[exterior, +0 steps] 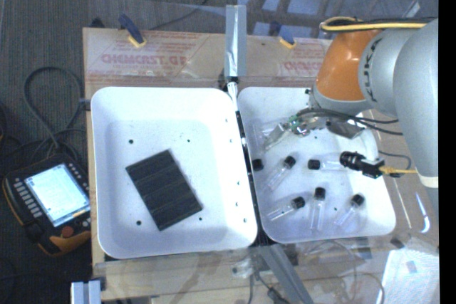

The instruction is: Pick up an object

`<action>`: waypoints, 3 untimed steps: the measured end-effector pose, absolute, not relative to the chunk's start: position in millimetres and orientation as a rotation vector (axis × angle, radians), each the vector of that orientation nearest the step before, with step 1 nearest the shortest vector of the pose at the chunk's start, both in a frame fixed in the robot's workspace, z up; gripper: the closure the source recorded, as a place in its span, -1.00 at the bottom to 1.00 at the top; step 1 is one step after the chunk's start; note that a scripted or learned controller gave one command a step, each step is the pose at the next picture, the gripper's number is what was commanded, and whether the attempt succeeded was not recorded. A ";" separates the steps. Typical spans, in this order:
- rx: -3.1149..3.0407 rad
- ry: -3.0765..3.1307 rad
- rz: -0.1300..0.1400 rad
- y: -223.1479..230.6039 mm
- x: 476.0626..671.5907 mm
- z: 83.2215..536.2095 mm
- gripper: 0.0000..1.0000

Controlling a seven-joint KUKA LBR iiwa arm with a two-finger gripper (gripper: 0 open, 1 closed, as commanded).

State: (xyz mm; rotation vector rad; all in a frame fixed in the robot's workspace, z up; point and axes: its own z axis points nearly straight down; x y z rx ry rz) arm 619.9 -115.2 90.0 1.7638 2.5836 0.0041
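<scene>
At the upper part of the right bin (385, 224), your gripper (298, 126) hangs over clear vials with black caps (285, 169); you cannot tell its state. Left of centre, a black ridged pad (163, 189) lies in the left bin (107, 117).

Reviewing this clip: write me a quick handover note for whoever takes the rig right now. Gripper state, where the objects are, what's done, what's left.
Gripper: low over the upper part of the right bin, arm reaching in from the right. Whether it grips anything cannot be told from this view.
Objects: several small clear vials with black caps lie scattered across the right bin's floor, some near its front edge. A dark ribbed rectangular pad lies flat in the left bin.
Done: arm positioned over the vials; no object visibly lifted.
Left: secure one object and raise it clear of the bin.
</scene>
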 end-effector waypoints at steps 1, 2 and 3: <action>1.764 2.580 0.013 -114.5 621.4 100.9 1.00; 1.897 2.501 -0.002 -83.7 644.7 226.5 1.00; 1.897 2.502 -0.003 -84.0 644.5 226.3 -1.00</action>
